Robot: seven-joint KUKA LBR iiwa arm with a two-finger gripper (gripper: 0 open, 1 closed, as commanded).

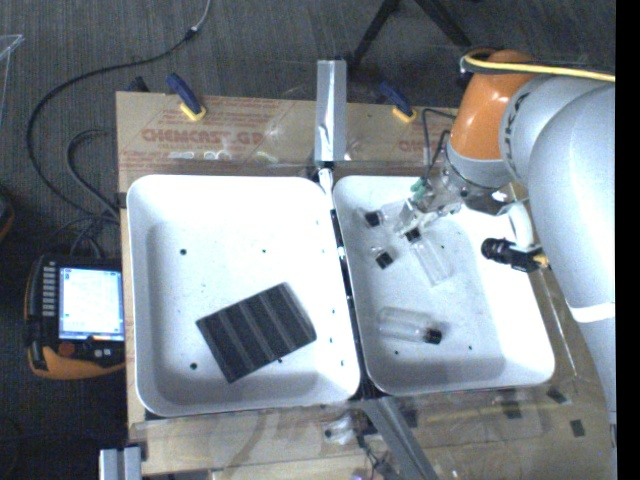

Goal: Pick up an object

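Observation:
My gripper (414, 218) hangs low over the back of the right bin (520, 363), reaching in from the right. Just below it lies a clear plastic piece (434, 260), close to or touching the gripper tip; I cannot tell which. A clear bottle with a black cap (406, 325) lies on its side toward the front of that bin. Two small black pieces (372, 218) (383, 259) sit on the bin floor left of the gripper. A black ridged block (257, 330) lies flat in the left bin (150, 268), far from the gripper.
The two bins meet at a narrow divide (338, 268). A metal post (330, 108) rises behind the bins. The arm's grey body (575, 188) covers the right bin's right side. An orange-edged handheld screen (80, 313) lies on the floor at the left.

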